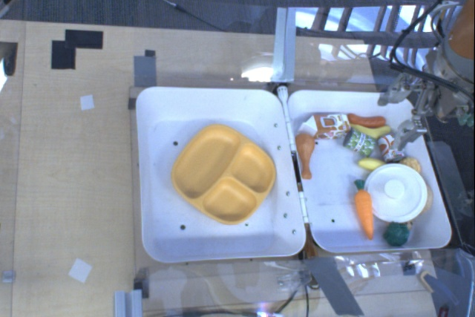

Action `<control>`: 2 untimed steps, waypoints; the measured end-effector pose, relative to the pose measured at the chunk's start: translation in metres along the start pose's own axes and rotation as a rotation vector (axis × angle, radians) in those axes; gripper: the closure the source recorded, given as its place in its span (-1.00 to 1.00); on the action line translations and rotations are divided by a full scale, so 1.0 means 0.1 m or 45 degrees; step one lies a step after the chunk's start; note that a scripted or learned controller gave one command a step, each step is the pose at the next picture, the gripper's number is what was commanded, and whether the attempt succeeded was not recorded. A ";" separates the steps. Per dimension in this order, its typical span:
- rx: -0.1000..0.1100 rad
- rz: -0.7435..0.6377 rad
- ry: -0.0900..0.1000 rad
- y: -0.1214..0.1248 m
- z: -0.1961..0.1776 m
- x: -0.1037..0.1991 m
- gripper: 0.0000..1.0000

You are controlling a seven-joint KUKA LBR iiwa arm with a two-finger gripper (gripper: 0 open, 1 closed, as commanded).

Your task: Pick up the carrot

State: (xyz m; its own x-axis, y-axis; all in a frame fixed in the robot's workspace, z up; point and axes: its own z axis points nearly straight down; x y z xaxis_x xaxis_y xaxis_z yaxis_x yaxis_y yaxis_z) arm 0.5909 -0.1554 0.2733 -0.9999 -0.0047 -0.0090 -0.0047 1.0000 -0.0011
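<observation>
Carrot lies in the right bin toward its near edge, its flank just beside, perhaps touching, the white round lid-like dish, with a dark green vegetable near its tip. Above the bin's far right corner hangs the pincer; whether it is open or shut cannot be told, and nothing is seen between its tips. Likely trouble: a descent beside the dish could land one tip on its rim, nudging the carrot aside, or a slanted close could roll it away.
</observation>
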 end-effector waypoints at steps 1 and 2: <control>-0.005 -0.133 0.014 0.08 1.31 0.58 -1.00; 0.003 -0.202 -0.011 0.28 1.83 0.75 -1.00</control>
State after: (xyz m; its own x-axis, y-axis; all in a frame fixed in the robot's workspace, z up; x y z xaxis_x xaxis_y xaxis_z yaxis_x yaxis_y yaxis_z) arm 0.5178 -0.1283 0.0900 -0.9866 -0.1624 -0.0173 -0.1623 0.9867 -0.0059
